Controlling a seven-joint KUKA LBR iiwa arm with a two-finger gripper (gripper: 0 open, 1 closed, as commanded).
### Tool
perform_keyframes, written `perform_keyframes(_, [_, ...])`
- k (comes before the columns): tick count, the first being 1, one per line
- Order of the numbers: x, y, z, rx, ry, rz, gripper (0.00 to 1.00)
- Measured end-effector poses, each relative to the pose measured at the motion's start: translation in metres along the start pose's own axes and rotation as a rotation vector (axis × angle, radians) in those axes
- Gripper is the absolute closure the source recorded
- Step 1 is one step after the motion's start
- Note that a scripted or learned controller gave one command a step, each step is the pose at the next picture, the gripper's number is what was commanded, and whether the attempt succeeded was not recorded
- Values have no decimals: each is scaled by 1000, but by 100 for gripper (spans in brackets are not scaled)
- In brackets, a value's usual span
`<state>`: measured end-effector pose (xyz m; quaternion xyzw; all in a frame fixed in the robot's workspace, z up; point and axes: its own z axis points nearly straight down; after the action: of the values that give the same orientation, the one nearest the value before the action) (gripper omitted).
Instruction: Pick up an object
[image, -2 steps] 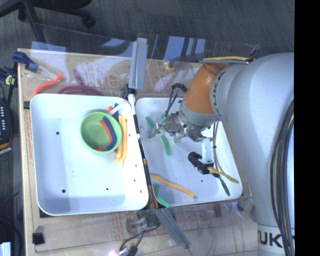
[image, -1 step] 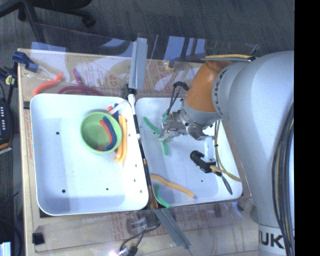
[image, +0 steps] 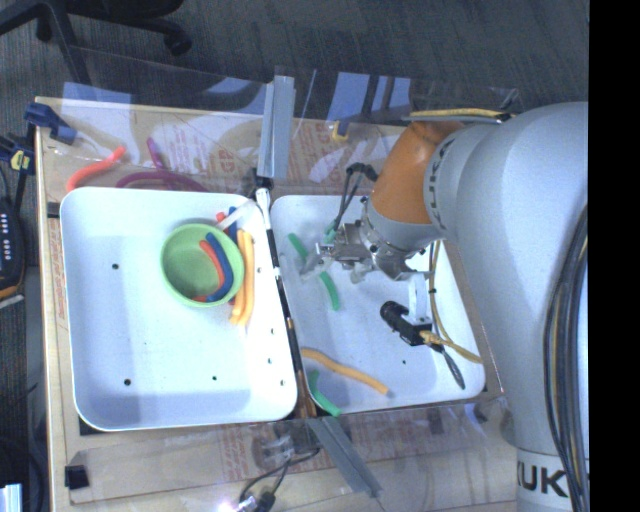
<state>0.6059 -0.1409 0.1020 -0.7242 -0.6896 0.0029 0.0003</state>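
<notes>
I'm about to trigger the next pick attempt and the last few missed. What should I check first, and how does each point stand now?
1. Hand is over the right bin: ok.
2. A target lies close to the hand: ok, a green strip lies just beside it.
3. Hand is free of any load: cannot tell.
4. Green strip lies apart from the bin walls: ok.
5. Nothing overlaps the green strip: ok, the orange strip lies well apart.
6. Green bowl is out of the way: ok, it sits in the other bin.
</notes>
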Motion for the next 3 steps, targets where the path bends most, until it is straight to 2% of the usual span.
perform_keyframes(1, [0,0,-10,1,-1,-4,100])
perform_keyframes(2, [0,0,-10,1,-1,-4,0])
perform_keyframes(3, [17,-18,7,-11,-2,-136,0])
